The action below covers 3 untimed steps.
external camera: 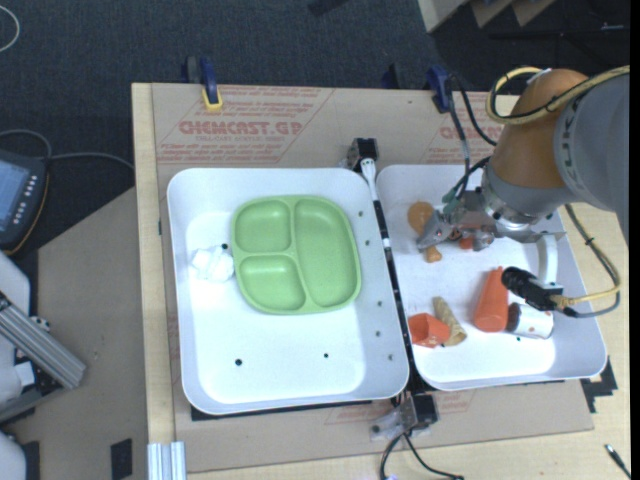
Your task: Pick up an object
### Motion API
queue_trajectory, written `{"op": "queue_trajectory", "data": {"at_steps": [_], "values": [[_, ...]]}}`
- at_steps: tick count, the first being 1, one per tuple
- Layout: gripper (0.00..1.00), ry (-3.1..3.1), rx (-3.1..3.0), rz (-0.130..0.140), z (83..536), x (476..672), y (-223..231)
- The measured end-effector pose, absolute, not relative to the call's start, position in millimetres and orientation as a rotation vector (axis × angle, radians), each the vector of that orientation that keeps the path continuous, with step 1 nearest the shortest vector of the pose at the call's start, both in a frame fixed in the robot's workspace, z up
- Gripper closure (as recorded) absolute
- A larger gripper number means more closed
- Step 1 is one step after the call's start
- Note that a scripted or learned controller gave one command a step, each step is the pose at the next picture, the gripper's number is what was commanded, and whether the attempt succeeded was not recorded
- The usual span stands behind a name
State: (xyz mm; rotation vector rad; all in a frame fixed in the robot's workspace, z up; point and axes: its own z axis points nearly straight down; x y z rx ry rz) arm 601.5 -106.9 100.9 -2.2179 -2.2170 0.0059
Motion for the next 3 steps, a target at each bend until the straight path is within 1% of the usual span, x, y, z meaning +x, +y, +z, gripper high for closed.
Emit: {"op": "queue_trajectory", "data": {"at_steps": [1,2,3], "values": [[0.00,-2.218,-2.219,0.004,83.5,601.0,-106.2],[1.00,-2.219,-2.222,0.000,95.4,601.8,-106.4],[1.00,-2.223,-2.227,-0.004,142.0,597.4,-112.4]]}}
